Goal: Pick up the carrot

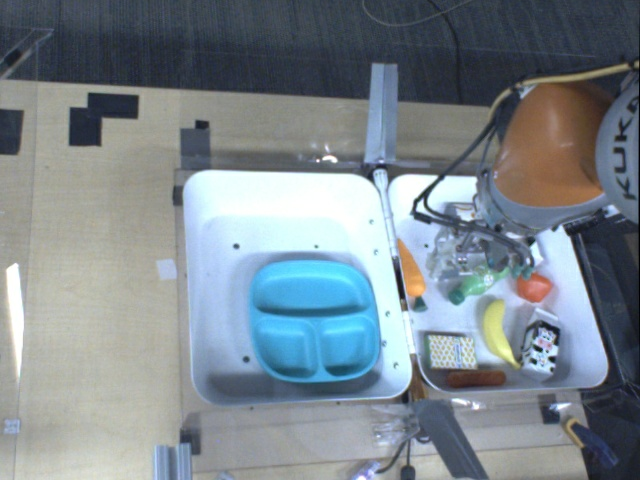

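The carrot (409,271) is a slim orange piece lying along the left wall of the right bin (590,363), next to the divider between the bins. My gripper (463,260) hangs over the middle of the right bin, a little to the right of the carrot and apart from it. Its metal fingers point down just above a green toy (470,286). Nothing shows between them that I can make out. The arm's orange band (550,148) covers the bin's back right part.
The right bin also holds a yellow banana (497,331), a small red-orange vegetable (535,288), a black-and-white carton (541,346), a patterned box (451,350) and a brown sausage (475,377). A blue divided plate (315,318) sits in the left bin (215,268).
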`<state>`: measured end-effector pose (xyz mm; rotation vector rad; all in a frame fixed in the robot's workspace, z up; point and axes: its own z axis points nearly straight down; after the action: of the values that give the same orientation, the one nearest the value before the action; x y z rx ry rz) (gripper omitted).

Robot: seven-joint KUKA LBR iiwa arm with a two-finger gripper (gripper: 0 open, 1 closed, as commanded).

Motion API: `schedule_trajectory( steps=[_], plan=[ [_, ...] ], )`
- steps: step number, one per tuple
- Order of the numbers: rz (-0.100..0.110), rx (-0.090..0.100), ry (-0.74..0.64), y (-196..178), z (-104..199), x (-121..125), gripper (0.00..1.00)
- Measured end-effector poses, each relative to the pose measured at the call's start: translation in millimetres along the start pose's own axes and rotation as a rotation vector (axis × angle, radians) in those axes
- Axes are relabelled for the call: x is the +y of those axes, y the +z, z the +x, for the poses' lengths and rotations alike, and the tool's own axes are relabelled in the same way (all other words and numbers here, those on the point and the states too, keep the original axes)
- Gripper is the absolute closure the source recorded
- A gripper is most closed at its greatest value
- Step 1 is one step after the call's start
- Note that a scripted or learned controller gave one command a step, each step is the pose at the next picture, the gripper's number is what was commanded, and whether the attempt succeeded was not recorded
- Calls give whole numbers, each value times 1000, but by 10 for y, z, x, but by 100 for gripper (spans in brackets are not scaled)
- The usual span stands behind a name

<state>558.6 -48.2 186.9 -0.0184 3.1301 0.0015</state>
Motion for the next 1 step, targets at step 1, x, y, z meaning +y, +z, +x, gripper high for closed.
schedule_trajectory(
  steps=[1],
  plan=[
    [1, -1, -116, -419, 36, 48, 100]
  ],
)
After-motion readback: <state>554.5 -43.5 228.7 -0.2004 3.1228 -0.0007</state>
